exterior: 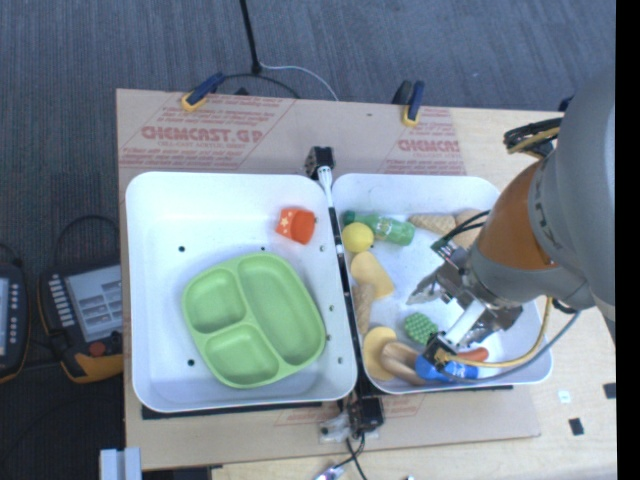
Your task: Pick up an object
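Observation:
My gripper (434, 290) hangs low over the middle of the right bin (480, 186), with the grey arm and its orange band coming in from the right. Just left of it lies a pale yellow, pear-shaped piece (372, 276). A green knobbly item (420, 325) sits directly below it. A yellow lemon (357, 235), a green bottle (392, 231) and a waffle cone (440, 222) lie at the back of this bin. A tan curved piece (385, 355), a blue item (446, 371) and a red item (476, 354) lie by the front wall. I see nothing held.
The left bin (160, 218) holds a green divided plate (255, 318) and a small orange-red object (297, 225) near its back right corner. The wall between the two bins runs just left of the lemon. Clamps and cables sit on the board behind.

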